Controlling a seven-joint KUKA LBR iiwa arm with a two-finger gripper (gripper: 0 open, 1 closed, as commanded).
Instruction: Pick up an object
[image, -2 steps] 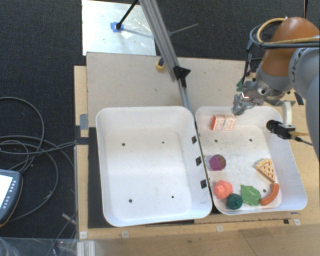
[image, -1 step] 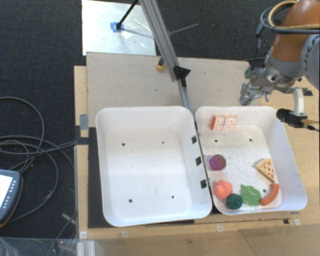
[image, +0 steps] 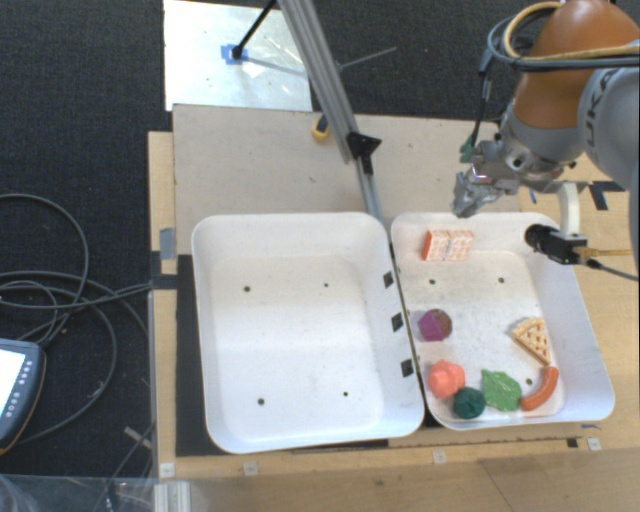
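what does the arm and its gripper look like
The arm is grey with a rounded orange band above the wrist. Thin cables loop beside the orange part. The gripper is a small grey metal unit, darker at its tip.

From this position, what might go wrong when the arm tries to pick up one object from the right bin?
1. The gripper hangs above the right bin's far rim; a straight descent might strike it.
2. The orange-and-white block lies close to that rim, leaving little room for fingers.
3. The orange ball, dark green ball, green leafy toy and sausage crowd together, so a grasp there might push neighbours or catch two.
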